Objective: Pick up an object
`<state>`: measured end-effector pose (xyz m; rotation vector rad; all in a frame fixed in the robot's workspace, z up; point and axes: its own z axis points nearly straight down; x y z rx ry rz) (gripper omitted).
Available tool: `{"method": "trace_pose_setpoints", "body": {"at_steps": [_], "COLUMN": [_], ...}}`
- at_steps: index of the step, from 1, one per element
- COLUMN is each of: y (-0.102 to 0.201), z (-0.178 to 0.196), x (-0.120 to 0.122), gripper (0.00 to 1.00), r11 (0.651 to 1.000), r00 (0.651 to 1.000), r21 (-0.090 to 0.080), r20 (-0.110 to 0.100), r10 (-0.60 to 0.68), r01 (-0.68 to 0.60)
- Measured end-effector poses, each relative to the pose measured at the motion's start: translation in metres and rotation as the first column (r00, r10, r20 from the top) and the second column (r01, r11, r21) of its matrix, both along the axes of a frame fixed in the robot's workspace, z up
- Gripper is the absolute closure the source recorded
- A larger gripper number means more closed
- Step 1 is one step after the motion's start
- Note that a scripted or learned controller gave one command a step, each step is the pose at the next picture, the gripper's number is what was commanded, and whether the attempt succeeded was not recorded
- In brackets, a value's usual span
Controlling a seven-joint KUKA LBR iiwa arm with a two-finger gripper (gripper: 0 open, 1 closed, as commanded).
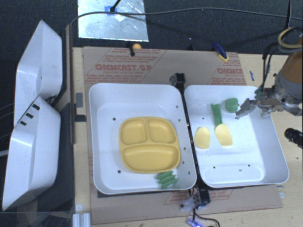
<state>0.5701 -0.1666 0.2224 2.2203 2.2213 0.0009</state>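
The right bin (265,174) holds a green stick (216,114), a small green rounded piece (231,104) and two pale yellow pieces (202,137) (224,135). In the left bin (102,126), a yellow divided plate (149,143) lies flat, with a green pea pod (166,178) at its front edge. My gripper (244,109) hangs over the right bin's upper right part, just right of the green rounded piece and pointing toward it. Nothing shows in it.
The arm's grey wrist with its orange band (289,82) reaches in from the right over the bin's rim. A black clamp (178,78) sits where the two bins meet at the back. White casings (35,112) stand at the far left.
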Motion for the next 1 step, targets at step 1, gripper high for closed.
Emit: {"method": "trace_pose_setpoints", "body": {"at_steps": [1], "y": [0.0], "z": [0.0], "x": [0.0], "gripper": [0.0], "r11": [1.0], "r00": [1.0], "r21": [0.0], "r20": [0.0], "r10": [0.0], "r01": [0.0]}}
